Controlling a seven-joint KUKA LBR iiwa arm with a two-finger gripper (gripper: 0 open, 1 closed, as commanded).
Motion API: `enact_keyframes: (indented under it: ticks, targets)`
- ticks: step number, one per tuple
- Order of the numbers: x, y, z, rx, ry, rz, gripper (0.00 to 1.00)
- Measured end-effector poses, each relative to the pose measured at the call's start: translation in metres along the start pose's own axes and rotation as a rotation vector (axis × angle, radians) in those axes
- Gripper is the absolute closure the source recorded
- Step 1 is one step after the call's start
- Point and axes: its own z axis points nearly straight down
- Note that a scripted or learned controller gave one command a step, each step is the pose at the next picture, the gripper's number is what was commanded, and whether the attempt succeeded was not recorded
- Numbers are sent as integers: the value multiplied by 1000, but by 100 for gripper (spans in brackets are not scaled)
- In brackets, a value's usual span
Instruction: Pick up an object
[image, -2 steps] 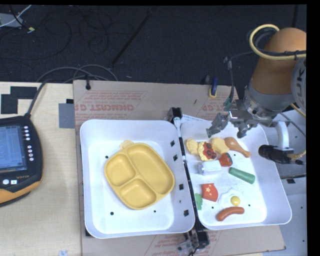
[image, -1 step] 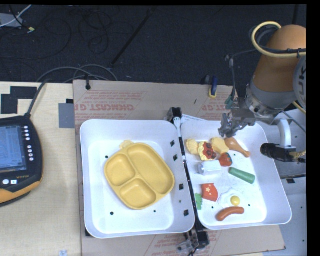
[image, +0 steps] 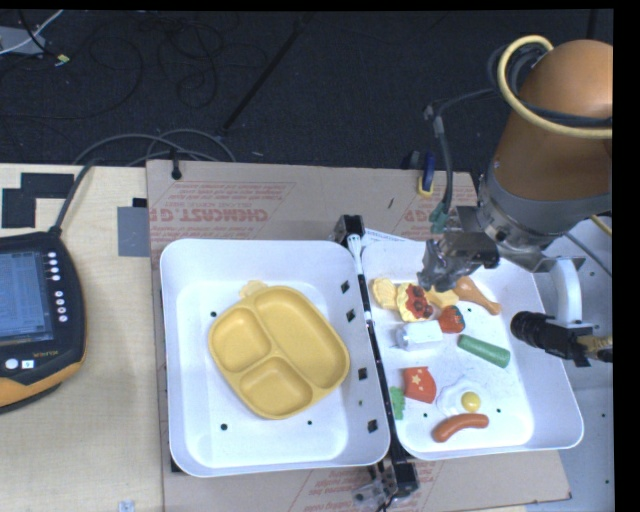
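The right bin (image: 545, 415) holds several toy foods: a yellow piece (image: 386, 292), a red and yellow piece (image: 415, 301), a tomato-red piece (image: 452, 320), a chicken drumstick (image: 476, 294), a green cucumber (image: 484, 348), a white block (image: 418, 336), a red wedge (image: 420, 384), a fried egg (image: 468, 402) and a sausage (image: 459, 427). My gripper (image: 436, 285) hangs low over the red and yellow piece, just left of the drumstick. Its fingertips reach down among the food, and whether anything sits between them is hidden.
The left bin (image: 190, 300) bears a yellow three-compartment plate (image: 277, 349). A teach pendant (image: 35, 310) lies on the bench at far left. A black divider clamp (image: 362, 330) runs between the bins. A small green piece (image: 397, 403) rests by the divider.
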Motion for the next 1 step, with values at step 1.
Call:
enact_keyframes:
  ticks: [1]
  targets:
    - [97, -58, -93, -3, 0, -4, 100]
